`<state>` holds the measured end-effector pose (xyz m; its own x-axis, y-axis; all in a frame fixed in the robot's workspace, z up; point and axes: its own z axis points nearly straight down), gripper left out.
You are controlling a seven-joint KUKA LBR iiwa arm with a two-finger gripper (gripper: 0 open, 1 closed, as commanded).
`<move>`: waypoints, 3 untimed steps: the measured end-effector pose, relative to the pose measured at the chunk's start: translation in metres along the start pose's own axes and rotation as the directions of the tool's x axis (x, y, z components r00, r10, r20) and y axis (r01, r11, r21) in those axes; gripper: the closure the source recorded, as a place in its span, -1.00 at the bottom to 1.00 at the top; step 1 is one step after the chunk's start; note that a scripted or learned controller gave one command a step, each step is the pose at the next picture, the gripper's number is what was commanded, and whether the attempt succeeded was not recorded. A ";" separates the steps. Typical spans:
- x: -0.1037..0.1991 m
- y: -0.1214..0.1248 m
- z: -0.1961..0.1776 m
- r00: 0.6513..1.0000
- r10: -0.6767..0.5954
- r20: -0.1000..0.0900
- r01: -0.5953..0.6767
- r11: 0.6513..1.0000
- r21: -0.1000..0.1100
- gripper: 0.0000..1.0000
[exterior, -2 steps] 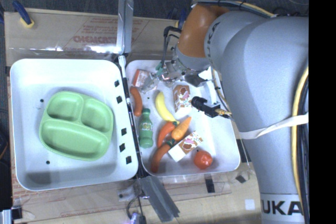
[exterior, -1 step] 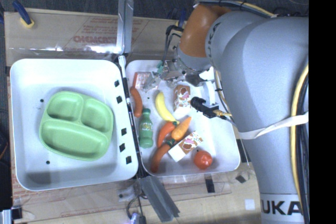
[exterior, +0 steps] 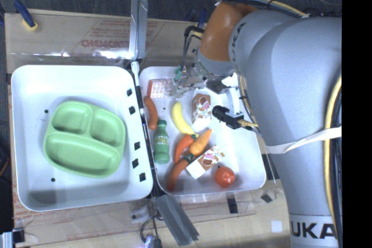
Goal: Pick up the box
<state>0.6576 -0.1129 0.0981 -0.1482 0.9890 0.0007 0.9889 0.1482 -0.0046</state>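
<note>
Looms at frame right, grey arm (exterior: 290, 96); gripper (exterior: 185, 79) low over upper right bin (exterior: 256, 180), finger state unreadable; box (exterior: 158, 89) just left, near banana (exterior: 181, 119).

2 white bins (exterior: 23, 125), 1 green divided tray (exterior: 87, 137). Right bin: 3 cartons/boxes (exterior: 158, 89), 1 banana (exterior: 181, 118), 1 green bottle (exterior: 161, 141), 2 carrots (exterior: 200, 141), 2 sausages (exterior: 151, 113), 1 tomato (exterior: 225, 176).

Bright even light, soft shadows, slightly blurry pic.
</note>
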 end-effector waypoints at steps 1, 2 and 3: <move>0.107 0.015 -0.092 1.000 0.029 0.000 -0.029 1.000 -0.001 1.00; 0.108 0.016 -0.099 1.000 0.022 0.000 -0.022 1.000 0.004 1.00; 0.109 0.016 -0.106 1.000 0.016 0.001 -0.016 1.000 0.008 1.00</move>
<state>0.6583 -0.0031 0.2046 -0.1328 0.9911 0.0000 0.9911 0.1328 -0.0131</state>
